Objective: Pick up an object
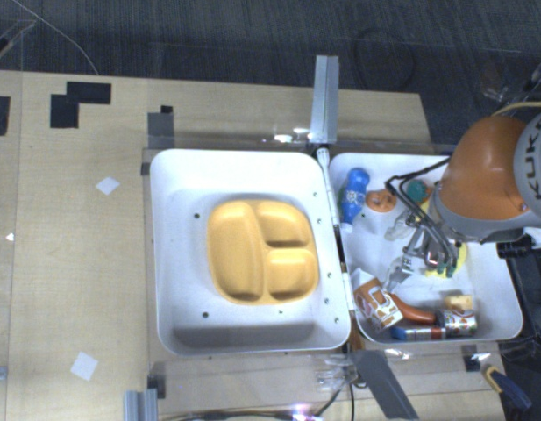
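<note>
The gripper (409,266) hangs in the right bin (502,310). A bottle (353,193) lies behind it, what seems a marker (419,331) before it. The divided tray (259,250) sits leftward in the left bin (178,235).

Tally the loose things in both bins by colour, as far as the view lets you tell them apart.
Yellow: 1, the divided tray in the left bin.
Blue: 1, bottle in the right bin.
Orange: 2, a small round piece and a curved piece.
Orange-and-white: 1, packet.
Total: 5 clearly told apart; the arm hides others.
</note>
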Tool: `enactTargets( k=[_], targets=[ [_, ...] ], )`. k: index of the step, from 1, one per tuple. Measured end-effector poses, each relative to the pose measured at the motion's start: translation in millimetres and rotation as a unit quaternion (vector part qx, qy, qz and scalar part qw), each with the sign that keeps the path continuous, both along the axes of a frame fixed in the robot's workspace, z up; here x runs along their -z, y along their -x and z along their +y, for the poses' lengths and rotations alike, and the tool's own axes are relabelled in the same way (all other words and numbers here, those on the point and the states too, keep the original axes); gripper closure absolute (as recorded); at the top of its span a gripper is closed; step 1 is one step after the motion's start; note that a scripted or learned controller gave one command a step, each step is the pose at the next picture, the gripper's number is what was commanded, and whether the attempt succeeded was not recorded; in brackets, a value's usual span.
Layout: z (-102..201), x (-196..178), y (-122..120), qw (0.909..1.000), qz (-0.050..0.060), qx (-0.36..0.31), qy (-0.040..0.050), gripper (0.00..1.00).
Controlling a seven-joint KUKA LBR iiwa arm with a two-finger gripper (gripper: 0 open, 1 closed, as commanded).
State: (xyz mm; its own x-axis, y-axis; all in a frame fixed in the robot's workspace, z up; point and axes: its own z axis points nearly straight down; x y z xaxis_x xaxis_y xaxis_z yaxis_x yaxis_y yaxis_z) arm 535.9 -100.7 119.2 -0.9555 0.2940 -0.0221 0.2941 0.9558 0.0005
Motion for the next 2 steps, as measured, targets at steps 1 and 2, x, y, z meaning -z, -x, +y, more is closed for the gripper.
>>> enactTargets(
  k=[1,2],
  targets=[
    [-27,15,-85,0.9540,0.005,0.300,-0.0068,0.00],
    [-17,32,-113,0.9049,0.004,0.425,-0.0087,0.00]
  ],
)
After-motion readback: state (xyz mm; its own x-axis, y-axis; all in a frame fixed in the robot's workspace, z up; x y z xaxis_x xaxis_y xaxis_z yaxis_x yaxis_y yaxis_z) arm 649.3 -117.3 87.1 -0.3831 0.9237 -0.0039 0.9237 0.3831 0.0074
